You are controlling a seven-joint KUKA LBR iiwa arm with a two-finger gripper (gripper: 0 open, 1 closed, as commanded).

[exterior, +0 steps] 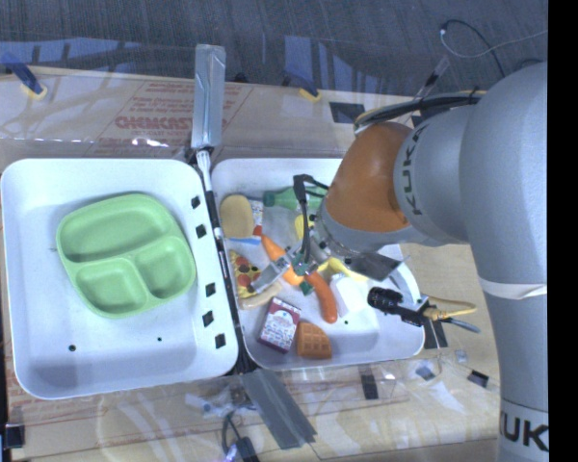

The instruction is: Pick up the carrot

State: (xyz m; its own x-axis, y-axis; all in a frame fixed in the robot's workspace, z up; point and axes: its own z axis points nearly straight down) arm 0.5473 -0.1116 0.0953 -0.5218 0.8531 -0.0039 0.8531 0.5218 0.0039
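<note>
**Hanging low over a crowded bin, carrot just beside my claw**

My claw (303, 254) sits down among the toys in the right bin (390, 349), and from up here I cannot tell whether it is spread or pressed together. Nothing shows as caught in it.

The carrot (272, 248), as best I read it, is the short orange taper lying just to the camera's left of my claw, pointing up and away towards the pale round bun (236, 216). It looks like a light, stiff, smooth toy, so I judge it will skid or roll if nudged off-centre. The best hold is across its thicker middle, not the narrow tip.

And it is busy in here! A reddish sausage (326, 299) lies close below my claw, and it is orange enough to fool me. Yellow pieces (253, 292) crowd the carrot's lower side, a green thing (284, 198) lies above, and a red box (280, 325) and a brown wedge (313, 341) sit nearer the front wall. Over in the left bin (39, 354), the green plate (125, 253) is well out of my way.
</note>
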